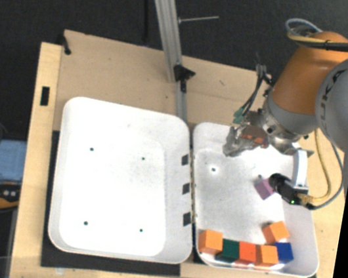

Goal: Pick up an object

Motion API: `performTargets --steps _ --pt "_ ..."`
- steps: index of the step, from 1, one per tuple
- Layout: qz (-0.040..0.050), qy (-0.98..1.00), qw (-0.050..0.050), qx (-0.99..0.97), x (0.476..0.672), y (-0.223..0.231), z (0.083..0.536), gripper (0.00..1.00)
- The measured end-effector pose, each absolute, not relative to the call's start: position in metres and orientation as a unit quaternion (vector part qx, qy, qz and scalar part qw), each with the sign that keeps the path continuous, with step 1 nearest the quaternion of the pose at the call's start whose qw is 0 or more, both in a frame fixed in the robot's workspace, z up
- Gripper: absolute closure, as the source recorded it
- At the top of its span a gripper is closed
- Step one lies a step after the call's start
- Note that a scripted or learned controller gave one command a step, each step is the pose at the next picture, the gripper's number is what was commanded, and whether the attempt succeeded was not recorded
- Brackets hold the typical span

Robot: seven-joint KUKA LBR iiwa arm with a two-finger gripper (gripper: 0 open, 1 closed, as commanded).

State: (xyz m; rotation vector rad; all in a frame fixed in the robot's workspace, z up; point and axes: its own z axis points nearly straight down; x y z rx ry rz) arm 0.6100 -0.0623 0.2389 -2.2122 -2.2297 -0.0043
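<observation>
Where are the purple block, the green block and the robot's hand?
purple block (pixel 264 187): camera view, middle of its top face.
green block (pixel 230 249): camera view, centre of its top.
hand (pixel 235 144): camera view, between its fingertips.

Both bins, the left bin and the right bin, appear as smooth, matt white plastic. The bench is seen as bare, matt wood. The blocks look smooth and matt.

White bins, orange, green & blue blocks, purple block, grey arm w/ orange band.
</observation>
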Motion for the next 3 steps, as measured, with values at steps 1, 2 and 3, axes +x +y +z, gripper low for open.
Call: performTargets --steps 1,2,3 --pt "-0.0011 -0.71 0.001 -0.704 0.605 -0.01 0.249 1.0" --pt "0.0004 -0.709 0.001 -0.705 0.592 0.035 0.237 1.0" --pt "-0.0001 -0.71 0.002 -0.704 0.576 0.092 0.245 1.0"
